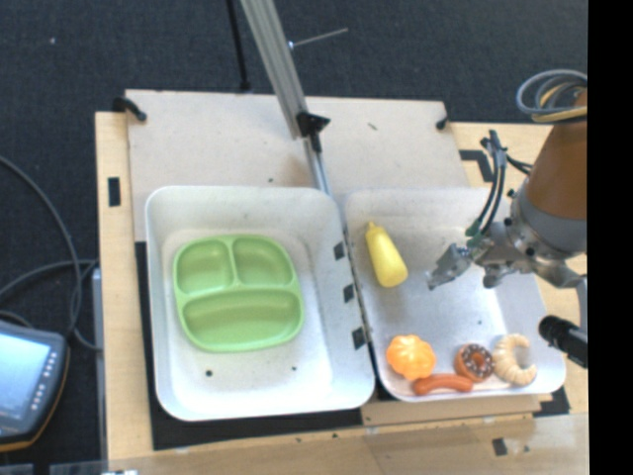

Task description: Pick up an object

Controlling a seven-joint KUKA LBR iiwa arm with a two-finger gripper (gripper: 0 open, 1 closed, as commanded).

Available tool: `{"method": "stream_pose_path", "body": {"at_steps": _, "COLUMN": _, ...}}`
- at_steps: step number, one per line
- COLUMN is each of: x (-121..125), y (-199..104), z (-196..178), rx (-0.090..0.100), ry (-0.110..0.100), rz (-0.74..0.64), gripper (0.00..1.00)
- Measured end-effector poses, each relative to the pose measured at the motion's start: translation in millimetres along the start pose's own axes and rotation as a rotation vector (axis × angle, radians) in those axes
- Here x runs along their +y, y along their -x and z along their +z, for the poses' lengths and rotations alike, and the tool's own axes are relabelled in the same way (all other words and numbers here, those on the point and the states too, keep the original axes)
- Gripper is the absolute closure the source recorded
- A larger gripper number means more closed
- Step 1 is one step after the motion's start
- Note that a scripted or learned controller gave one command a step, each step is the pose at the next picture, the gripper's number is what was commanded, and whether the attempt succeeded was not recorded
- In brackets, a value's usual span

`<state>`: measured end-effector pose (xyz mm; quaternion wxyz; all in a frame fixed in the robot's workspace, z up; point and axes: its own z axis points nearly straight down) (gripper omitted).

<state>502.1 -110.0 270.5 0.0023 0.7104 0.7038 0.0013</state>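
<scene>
Hovering above the right bin, the gripper is seen just to the right of the yellow bottle, and nothing is held between its fingers; whether they are spread or closed cannot be told from this slant, since the tips merge into one dark grey shape.

Taking the yellow bottle as the landmark, several risks can be judged. The bottle is rounded and smooth-looking, so it could be squeezed out sideways if it were gripped off-centre, or rolled toward the bin wall to its left, against which it nearly lies. That wall leaves little room for a finger on that side, and a collision with the rim could be caused by a descent made too far left.

Below and to the right of the bottle, four small things are crowded along the bin's near edge: an orange fruit, a red sausage-like piece, a dark ring doughnut and a pale twisted pastry. These lie touching or nearly so, and two could be caught or nudged at once.

The bottle itself is seen lying tilted, its narrow cap end pointing up and left, its body plain yellow and apart from the other things. Well to its left, a green divided plate rests in the left bin.
</scene>
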Motion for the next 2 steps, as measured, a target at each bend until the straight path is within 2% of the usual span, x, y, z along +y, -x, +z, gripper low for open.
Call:
{"method": "stream_pose_path", "body": {"at_steps": 1, "x": 1.4, "y": 1.1, "z": -11.2, "rx": -0.001, "ry": 0.004, "rz": 0.001, "gripper": 1.00}}
{"method": "stream_pose_path", "body": {"at_steps": 2, "x": -5.4, "y": 56.1, "z": 48.9, "rx": -0.001, "ry": -0.009, "rz": -0.004, "gripper": 1.00}}
